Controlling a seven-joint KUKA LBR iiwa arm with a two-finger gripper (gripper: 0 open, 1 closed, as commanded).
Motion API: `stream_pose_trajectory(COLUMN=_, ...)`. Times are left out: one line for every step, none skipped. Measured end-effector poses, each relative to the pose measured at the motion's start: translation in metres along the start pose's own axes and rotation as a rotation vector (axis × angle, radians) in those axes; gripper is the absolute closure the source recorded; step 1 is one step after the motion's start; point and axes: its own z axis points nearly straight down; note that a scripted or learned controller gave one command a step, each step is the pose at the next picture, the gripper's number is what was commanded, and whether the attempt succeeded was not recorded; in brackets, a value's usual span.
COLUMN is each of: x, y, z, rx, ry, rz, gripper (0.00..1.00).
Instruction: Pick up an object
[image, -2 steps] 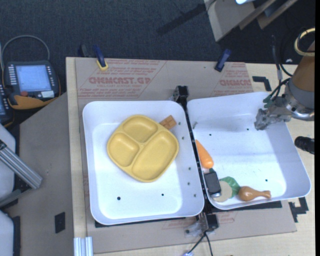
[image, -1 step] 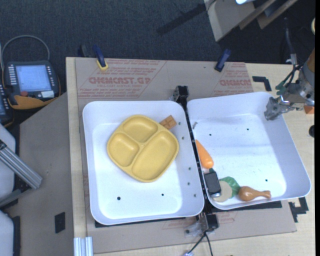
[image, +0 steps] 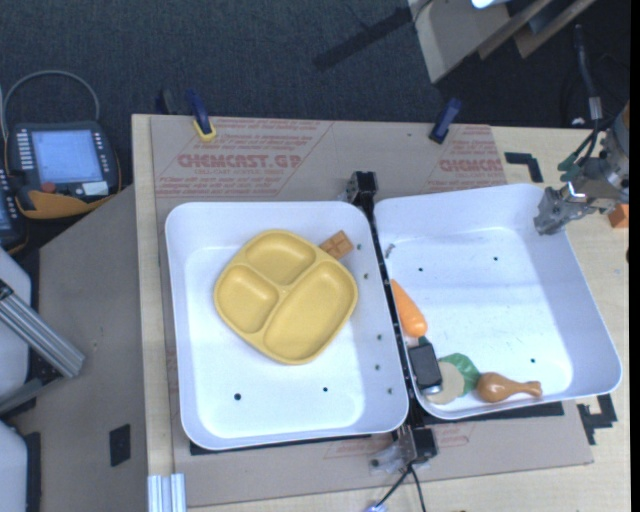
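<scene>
A yellow divided plate (image: 287, 295) lies in the left bin (image: 200, 380), with a small brown block (image: 337, 244) at its upper right edge. In the right bin (image: 520, 300), an orange carrot (image: 408, 309) rests against the left wall. Below it lie a black rectangular object (image: 425, 365), a green and beige piece (image: 455, 375) and a brown chicken drumstick (image: 506, 386). My gripper (image: 556, 214) hangs over the right bin's upper right rim, far from all of these, with nothing seen in it.
Both bins sit on a cardboard sheet (image: 300, 150) held by a blue-yellow clamp (image: 201, 117) and a blue clamp (image: 444, 119) at the back. A teach pendant (image: 62, 165) lies off the bench at far left. The right bin's middle is bare white floor.
</scene>
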Motion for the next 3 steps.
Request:
stream_pose_trajectory(x=0.056, y=-0.009, z=0.014, rx=0.008, ry=0.005, rz=-0.004, gripper=1.00)
stream_pose_trajectory(x=0.108, y=-0.005, z=0.029, rx=0.008, ry=0.005, rz=-0.004, gripper=1.00)
stream_pose_trajectory(x=0.162, y=-0.009, z=0.022, rx=0.007, ry=0.004, rz=-0.004, gripper=1.00)
